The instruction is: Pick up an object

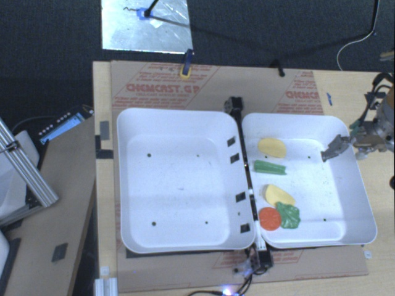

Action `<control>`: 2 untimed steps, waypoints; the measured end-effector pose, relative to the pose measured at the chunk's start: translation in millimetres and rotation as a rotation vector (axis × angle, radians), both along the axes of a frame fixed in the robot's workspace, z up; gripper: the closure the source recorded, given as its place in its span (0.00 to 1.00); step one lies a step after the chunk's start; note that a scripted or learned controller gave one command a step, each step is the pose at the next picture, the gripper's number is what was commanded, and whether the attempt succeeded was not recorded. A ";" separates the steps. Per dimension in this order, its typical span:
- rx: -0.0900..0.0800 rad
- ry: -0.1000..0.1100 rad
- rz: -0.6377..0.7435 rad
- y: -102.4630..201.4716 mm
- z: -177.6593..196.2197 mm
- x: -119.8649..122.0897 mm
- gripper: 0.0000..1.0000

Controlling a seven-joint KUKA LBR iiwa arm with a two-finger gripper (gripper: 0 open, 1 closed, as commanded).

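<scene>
Bench seen from above at a slant, two shallow white bins side by side on a cardboard sheet printed with red lettering.

Left bin (179, 184): bare white floor with a few small dark dots.

Right bin (345, 227): five small objects, all grouped toward its left half.
- Pale yellow rounded piece (271, 147), uppermost of the group, near the divider between the bins.
- Green elongated piece (270, 167) just below it, lying roughly level across the frame.
- Second yellow piece (279, 195), lower down, tilted.
- Red-orange round piece (269, 218) at the lower left of the group, close to the divider.
- Green leafy-looking piece (289, 216) touching or just beside the red one on its right, and just under the second yellow piece.

Gripper (336, 147): enters from the right edge of the frame and sits over the upper right part of the right bin, near its rim. Grey finger tip points left and down. Nothing sits between the fingers; whether they stand wide or narrow cannot be told from this angle. It is well apart from all five objects, with bare bin floor between.

Upper left of the frame: silver reflective sheet (146, 16) on dark carpet.
</scene>
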State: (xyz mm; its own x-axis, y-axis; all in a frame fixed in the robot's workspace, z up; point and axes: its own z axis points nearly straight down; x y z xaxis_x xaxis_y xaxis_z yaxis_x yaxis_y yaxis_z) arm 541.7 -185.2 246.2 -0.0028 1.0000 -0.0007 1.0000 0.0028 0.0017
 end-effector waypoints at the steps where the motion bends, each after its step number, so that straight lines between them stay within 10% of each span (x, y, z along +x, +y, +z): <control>1: -0.001 -0.004 0.004 0.0 11.1 1.0 1.00; 2: -0.009 -0.020 0.002 -23.1 188.0 9.5 1.00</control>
